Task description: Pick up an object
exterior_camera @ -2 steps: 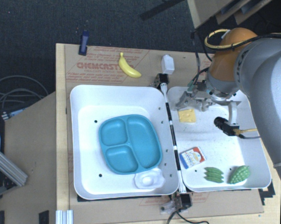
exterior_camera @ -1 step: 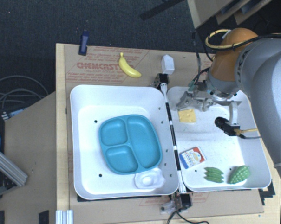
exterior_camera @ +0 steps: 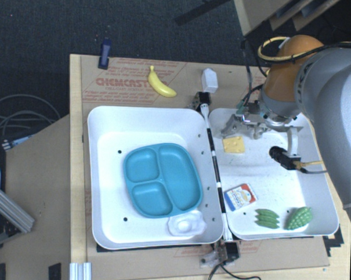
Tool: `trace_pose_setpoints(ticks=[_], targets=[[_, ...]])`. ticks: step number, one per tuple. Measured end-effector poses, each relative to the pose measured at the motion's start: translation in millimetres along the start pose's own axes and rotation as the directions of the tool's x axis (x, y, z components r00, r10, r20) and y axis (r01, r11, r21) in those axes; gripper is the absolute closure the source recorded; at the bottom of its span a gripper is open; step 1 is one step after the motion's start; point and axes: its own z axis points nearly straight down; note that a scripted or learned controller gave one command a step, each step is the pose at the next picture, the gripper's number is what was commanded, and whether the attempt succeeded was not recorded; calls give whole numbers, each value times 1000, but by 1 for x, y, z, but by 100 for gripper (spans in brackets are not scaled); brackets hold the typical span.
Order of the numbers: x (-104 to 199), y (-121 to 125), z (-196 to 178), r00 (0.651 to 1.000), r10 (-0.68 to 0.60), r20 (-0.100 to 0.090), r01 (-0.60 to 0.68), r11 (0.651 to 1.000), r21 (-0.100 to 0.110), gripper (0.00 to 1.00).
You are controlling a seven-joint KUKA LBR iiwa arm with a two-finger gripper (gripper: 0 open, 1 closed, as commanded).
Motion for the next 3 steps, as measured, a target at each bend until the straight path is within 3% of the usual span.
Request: trace_pose_setpoints(ticks=[3], targets=[[5, 0, 0, 1000, -1, 0, 1, 1000, 1, 0]])
